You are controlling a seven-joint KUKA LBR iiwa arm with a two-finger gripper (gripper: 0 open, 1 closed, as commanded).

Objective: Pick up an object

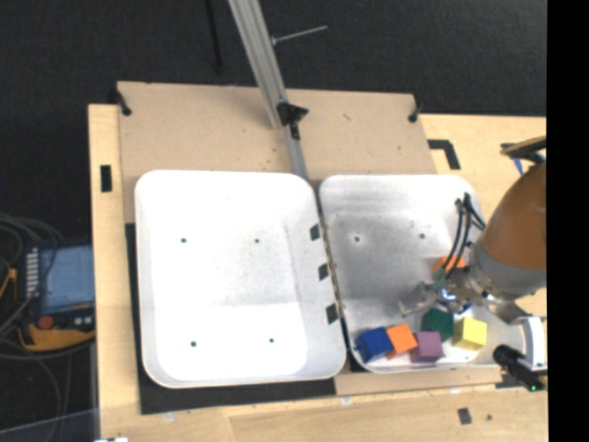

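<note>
Several small blocks lie along the near edge of the right bin [386,201]: a blue one [374,343], an orange one [402,338], a purple one [429,345], a green one [438,322] and a yellow one [472,331]. A small orange piece [450,263] sits near the bin's right side, partly hidden by the arm. My gripper [433,297] hangs low over the bin's near right part, just above and to the left of the green block. Nothing can be made out in its grasp.
The left bin [230,274] sits beside the right one, with a dark divider [324,270] between them. A slanted metal pole [262,53] rises behind the bins. The arm's orange band [520,224] covers the right bin's right edge.
</note>
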